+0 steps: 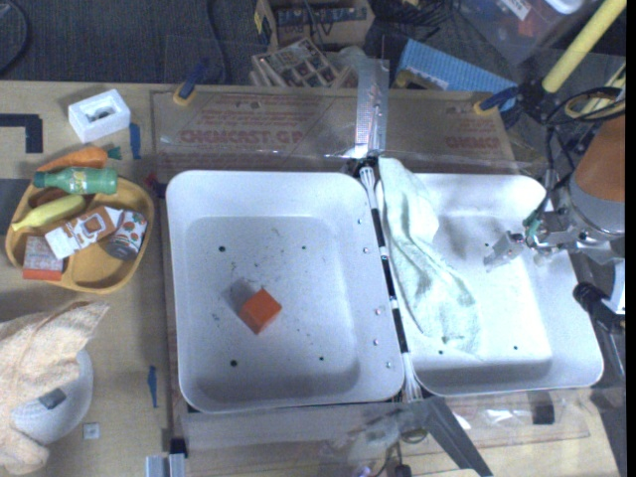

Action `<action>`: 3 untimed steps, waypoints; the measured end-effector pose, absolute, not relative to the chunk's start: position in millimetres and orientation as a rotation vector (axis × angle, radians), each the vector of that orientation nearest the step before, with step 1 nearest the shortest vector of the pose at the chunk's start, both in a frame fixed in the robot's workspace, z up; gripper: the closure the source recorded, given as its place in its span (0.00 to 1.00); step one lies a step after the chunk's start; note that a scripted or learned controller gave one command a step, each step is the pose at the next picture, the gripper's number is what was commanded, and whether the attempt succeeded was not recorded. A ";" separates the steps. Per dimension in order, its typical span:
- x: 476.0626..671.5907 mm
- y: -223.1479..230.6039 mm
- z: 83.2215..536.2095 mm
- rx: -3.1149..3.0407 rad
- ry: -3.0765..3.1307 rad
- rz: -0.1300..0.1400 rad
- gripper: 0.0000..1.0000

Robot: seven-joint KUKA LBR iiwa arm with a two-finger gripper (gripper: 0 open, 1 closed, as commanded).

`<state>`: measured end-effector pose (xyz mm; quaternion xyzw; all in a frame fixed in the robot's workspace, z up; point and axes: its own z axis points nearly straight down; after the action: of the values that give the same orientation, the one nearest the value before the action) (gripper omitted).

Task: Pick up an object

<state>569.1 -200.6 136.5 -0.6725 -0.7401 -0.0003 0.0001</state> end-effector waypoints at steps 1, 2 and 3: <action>633.1 -173.8 155.5 -2.337 -2.105 -0.001 0.00; 603.4 -187.0 219.2 -2.330 -2.114 -0.001 0.00; 536.3 -162.6 174.1 -2.536 -1.847 0.003 0.00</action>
<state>536.3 -162.6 174.1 -0.8084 -0.5887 0.0009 0.0021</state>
